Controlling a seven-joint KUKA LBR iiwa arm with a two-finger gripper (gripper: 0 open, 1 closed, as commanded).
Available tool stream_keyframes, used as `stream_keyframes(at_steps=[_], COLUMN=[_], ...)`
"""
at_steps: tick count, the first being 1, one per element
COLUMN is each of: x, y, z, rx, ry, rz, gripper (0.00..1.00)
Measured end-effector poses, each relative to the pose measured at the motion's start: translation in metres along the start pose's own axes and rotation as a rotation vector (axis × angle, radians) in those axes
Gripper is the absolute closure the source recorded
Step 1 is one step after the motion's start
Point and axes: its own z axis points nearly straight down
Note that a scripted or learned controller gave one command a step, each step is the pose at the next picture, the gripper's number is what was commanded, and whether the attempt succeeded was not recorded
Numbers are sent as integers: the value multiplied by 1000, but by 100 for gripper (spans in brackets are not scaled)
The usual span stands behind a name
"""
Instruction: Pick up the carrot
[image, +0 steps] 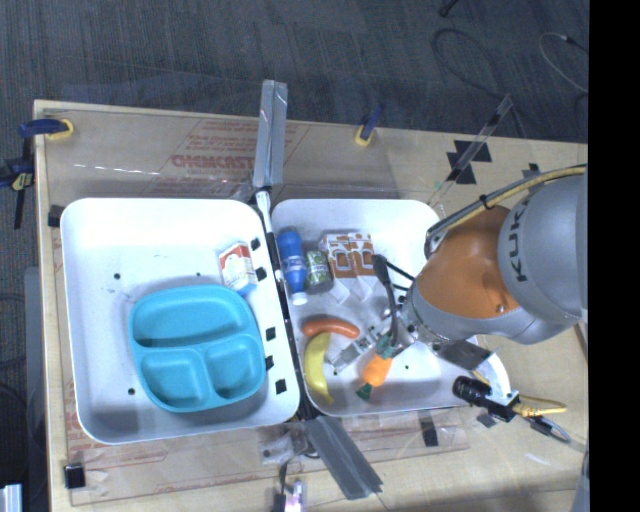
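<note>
— Beside the banana (318, 366), what sits in the right bin (420, 215)?

— On the banana's right lies the carrot (375, 373), orange with a green tip pointing down toward the bin's near wall. The pincer (383, 345) hangs just above the carrot's upper end, at the wrist of the grey arm (545, 260) with its orange band.

— Is the pincer clamped on the carrot?

— I cannot tell; the metal parts blur together there, and whether they are apart or together is unclear.

— What else is near the banana?

— A red-orange sausage-shaped item (331, 326) rests just above the banana. Farther above stand a blue bottle (291, 262), a small green can (318, 270) and a brown-and-white packet (349, 254). To the banana's left, in the left bin (90, 240), sits a blue divided tray (197, 346) with a small red-and-white carton (236, 266) above it.
</note>
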Motion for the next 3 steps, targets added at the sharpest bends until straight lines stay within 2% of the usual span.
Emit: stream_keyframes(at_steps=[1, 2, 3], x=[-28, -27, -13], y=[-17, -16, -8], z=[-31, 13, -32], rx=[5, 5, 3], ry=[3, 4, 1], rz=[-38, -115, -217], gripper=[0, 0, 0])
